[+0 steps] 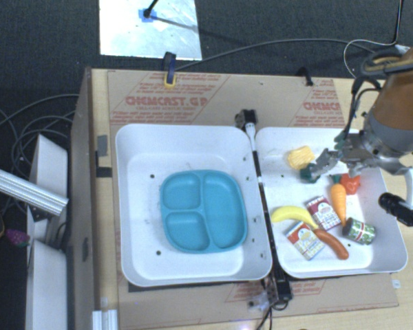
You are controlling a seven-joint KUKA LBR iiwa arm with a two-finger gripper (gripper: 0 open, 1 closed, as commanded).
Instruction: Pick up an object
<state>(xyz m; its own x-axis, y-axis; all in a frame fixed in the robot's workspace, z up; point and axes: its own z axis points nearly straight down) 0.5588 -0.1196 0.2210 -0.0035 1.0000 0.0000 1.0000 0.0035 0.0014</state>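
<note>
The right bin (392,253) holds several toy foods. A yellow corn piece (300,157) lies at its back left, with a small dark green item (307,174) just in front of it. My gripper (323,163) hangs low over the bin, its tip right beside the green item and the corn; whether it touches either is unclear. Right of the tip lie a red piece (350,183) and an orange carrot (338,201). Toward the front are a banana (292,214), two small cartons (322,212) (301,239), a sausage (330,243) and a can (358,231).
The left bin (134,253) bears a blue divided plate (203,208). A rail (256,170) splits the two bins. The arm's orange band (403,98) stands over the right bin's back right corner. Cables run along the bench's far edge.
</note>
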